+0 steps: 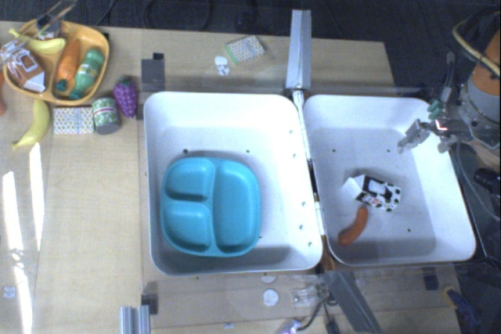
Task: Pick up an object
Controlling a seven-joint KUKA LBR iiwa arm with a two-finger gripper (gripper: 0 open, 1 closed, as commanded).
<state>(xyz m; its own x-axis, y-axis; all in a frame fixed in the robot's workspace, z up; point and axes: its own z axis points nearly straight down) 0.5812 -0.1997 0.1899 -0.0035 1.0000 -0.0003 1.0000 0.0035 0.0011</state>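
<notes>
Reaching in from the right edge, the arm [479,90] holds its jaws over the right bin's [344,121] far right corner.

Largest, the counter [94,246] carries both bins; the left bin [156,113], far left of the jaws, holds a blue divided tray [210,205]. The gripper [427,131] is small and blurred, so I cannot tell how far its jaws stand apart or whether they grip anything. Below and left of them lie a black-and-white packet [378,192] and, touching it, an orange sausage-shaped toy [354,227].
</notes>
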